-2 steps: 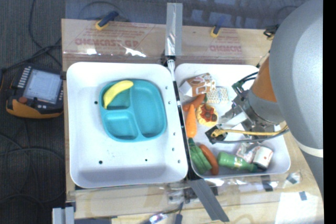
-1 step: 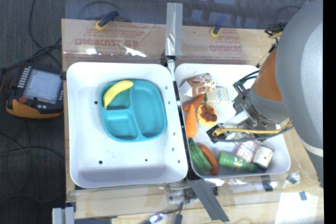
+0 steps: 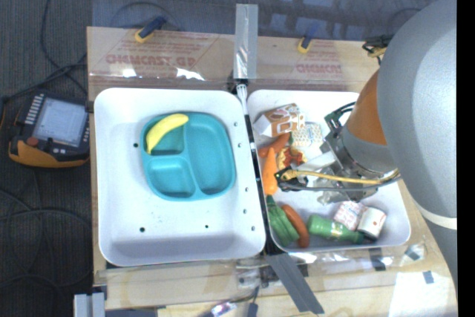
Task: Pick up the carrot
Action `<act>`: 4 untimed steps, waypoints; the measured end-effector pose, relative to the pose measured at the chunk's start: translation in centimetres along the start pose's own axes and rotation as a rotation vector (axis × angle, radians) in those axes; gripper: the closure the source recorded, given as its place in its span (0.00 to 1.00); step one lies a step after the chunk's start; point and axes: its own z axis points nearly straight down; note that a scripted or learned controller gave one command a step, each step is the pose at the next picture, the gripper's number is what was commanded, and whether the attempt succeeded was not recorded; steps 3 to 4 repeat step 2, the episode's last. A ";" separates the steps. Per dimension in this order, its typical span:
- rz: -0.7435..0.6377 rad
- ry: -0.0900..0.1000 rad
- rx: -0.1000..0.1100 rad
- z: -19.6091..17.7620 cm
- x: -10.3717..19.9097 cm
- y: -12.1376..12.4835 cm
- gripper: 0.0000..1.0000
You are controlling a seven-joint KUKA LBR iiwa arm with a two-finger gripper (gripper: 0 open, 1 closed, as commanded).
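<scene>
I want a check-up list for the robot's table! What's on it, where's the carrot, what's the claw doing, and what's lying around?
Surface: two white bins, left bin and right bin, on a bench.
Job's things: carrot lies along the right bin's left wall.
Clutter: blue plate with banana in the left bin; green bottle, small cartons, other toy food in the right bin.
Grippers: gripper low in the right bin, near the carrot; grip cannot be told.
Cables: yellow cable at the wrist; black cords on the floor.
Surroundings: handheld screen on grey carpet at left.
</scene>
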 end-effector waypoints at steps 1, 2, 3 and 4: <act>-0.066 -0.001 0.000 0.3 1.8 -5.9 1.00; 0.071 0.001 -0.001 -10.1 6.9 -5.7 1.00; 0.071 0.001 -0.001 -10.1 6.9 -5.7 1.00; 0.071 0.001 -0.001 -10.1 6.9 -5.7 1.00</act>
